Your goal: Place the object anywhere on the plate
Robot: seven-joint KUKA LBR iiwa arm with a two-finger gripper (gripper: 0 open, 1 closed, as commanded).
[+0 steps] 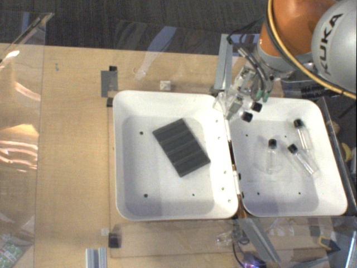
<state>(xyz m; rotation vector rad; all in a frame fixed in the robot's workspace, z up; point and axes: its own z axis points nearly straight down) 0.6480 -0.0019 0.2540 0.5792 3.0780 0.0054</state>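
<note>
Bright even overhead light, glare streaks on clear sheet (19, 121) at left, soft shadows inside white bins (167, 205), slight blur.

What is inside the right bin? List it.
In the right bin: three clear vials with black caps. The gripper hangs over its upper-left corner, covering that part.

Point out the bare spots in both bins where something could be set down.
Left bin: bare floor all around the dark ridged plate, widest along the front and left walls. Right bin: the front strip is bare; the middle and back are crowded with three clear vials and the gripper at the back-left corner.
</note>
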